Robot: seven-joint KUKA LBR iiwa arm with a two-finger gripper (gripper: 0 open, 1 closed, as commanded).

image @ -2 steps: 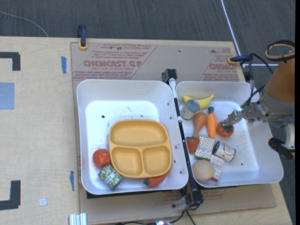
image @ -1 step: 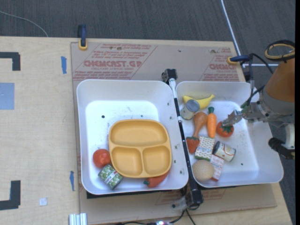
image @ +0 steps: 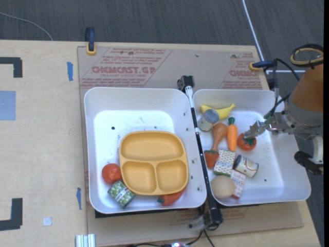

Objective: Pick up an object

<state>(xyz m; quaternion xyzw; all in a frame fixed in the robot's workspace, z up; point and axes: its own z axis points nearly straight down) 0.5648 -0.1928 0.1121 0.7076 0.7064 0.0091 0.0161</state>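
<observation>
place: robotics lab, not a home or kitchen
floor: dark grey office-type carpet [image: 154, 9], a thin cable [image: 25, 22] trailing across it
bench: plain wooden bench [image: 36, 138] with blue tape bits [image: 70, 71] and black corner markings [image: 14, 66]
sheet: branded brown-paper sheet [image: 133, 66] clamped down under two white bins [image: 95, 138]
clamps: a yellow one [image: 90, 41] at the sheet's edge
contents: plastic toy food [image: 226, 138], clearly test props

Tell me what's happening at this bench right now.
The arm reaches into the right bin from the right, its gripper low beside a tomato amid toy food: carrot, banana, cans. Nothing is visibly lifted. The left bin holds a yellow divided tray with a few items at its edge.
</observation>
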